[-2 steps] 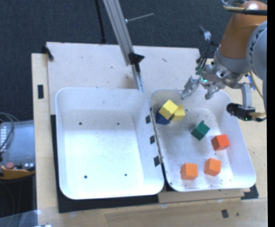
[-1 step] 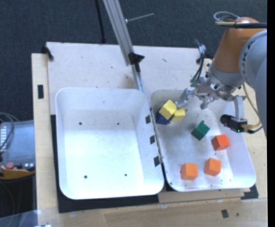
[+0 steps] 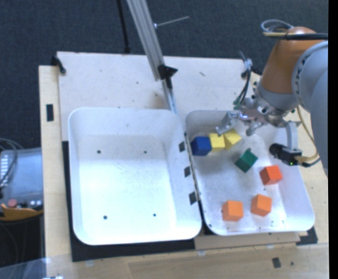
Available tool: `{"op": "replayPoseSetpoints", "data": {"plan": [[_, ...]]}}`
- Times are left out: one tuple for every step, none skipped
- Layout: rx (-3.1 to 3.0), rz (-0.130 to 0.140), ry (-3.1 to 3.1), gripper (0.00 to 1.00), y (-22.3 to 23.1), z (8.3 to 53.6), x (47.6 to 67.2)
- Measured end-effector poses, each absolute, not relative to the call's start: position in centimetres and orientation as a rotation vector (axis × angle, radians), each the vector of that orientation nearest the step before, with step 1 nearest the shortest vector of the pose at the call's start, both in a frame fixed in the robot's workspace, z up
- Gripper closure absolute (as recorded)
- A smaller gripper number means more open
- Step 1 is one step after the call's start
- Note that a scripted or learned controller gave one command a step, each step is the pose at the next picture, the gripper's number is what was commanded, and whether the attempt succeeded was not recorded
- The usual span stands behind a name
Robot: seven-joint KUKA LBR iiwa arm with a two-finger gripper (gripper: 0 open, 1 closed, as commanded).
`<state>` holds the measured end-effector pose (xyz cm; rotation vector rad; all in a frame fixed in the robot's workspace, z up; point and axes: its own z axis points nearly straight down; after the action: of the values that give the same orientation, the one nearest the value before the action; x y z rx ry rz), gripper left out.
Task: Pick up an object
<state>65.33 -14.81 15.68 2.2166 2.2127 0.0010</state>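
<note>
Two bins [image 3: 75, 127] side by side, seven blocks [image 3: 247, 160] in the right bin [image 3: 299, 214]

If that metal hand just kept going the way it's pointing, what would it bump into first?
Most likely the yellow blocks: the hand sits just above them in the right bin, aimed down and to the left. The blue block lies just beyond. Depth is hard to judge from this slanted view.

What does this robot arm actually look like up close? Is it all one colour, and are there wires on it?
No, it has two colours. The arm is mostly smooth, rounded grey, with a broad orange band above the wrist. Below that sits a cluttered metal gripper with thin silvery parts. Loose cables loop over the top and hang beside the wrist, and a small black box with a green light is mounted at its side.
</note>
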Motion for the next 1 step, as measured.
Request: {"op": "replayPoseSetpoints", "data": {"plan": [[2.212, 0.011, 2.212, 0.0, -14.46, 13.42, 65.88]]}}
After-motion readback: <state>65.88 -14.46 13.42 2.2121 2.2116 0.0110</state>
